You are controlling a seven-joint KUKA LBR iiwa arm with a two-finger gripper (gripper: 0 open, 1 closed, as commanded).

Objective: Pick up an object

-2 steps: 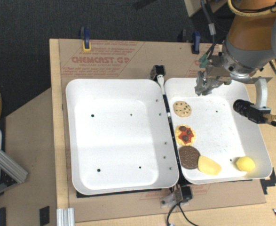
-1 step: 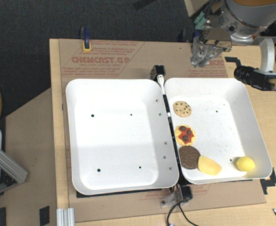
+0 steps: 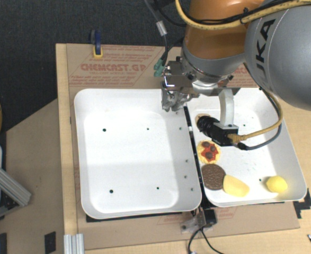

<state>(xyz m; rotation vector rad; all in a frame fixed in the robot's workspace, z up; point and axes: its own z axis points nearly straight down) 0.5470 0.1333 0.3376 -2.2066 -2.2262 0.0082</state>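
Yellow lump (image 3: 235, 186) lies well apart from the end effector (image 3: 172, 103), whose grip state is unclear.

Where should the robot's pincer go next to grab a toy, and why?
Probably a short move toward the near side of the right bin. The pincer hangs at the far end of the divider between the bins, while the little pizza, brown cookie and two yellow pieces all lie there.
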